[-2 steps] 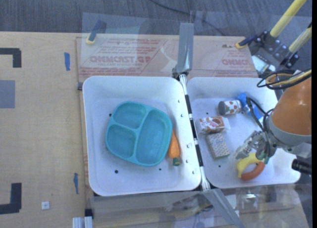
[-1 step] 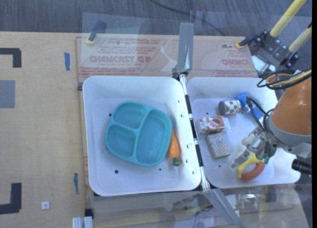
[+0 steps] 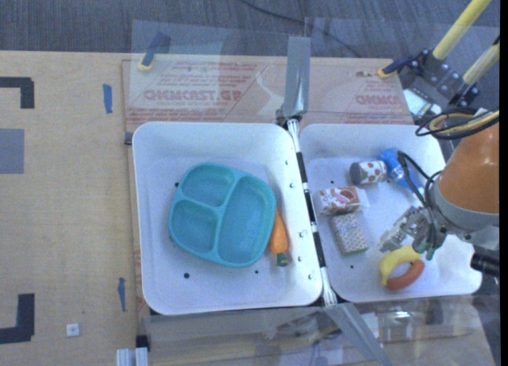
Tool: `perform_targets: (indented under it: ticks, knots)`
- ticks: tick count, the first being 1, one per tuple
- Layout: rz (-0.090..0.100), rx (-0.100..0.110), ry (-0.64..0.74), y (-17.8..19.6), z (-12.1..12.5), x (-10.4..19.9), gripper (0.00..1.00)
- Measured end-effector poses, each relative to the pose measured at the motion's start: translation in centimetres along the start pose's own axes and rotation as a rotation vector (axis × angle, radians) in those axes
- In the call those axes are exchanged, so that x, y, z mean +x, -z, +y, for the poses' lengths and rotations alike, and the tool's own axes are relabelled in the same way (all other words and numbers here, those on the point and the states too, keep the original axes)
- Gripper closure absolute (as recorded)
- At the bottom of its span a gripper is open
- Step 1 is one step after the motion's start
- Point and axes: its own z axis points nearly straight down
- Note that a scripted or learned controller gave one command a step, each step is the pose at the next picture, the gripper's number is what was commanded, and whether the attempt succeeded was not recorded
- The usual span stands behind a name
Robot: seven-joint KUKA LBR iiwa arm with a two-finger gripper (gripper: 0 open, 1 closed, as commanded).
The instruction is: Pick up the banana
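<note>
The yellow banana [image 3: 398,260] lies in the right bin [image 3: 456,281] near its front right corner, resting against a curved orange-red item [image 3: 406,279]. My gripper [image 3: 413,239] hangs just behind and over the banana's upper end, its fingers spread apart and pointing down at it. The gripper is open, and nothing shows between the fingers. The arm's orange band [image 3: 475,178] rises to the right of it.
The right bin also holds a small can [image 3: 367,171], a blue object [image 3: 394,163] and two snack packets [image 3: 340,199] [image 3: 349,234]. A teal divided plate [image 3: 221,214] and a carrot [image 3: 279,237] are in the left bin [image 3: 159,158]. Cables run at the upper right.
</note>
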Motion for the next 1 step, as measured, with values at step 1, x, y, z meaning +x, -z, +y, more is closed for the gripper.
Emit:
perform_targets:
  ticks: [1]
  knots:
    - [0.000, 0.000, 0.000, 0.00, -0.01, 0.00, 0.00]
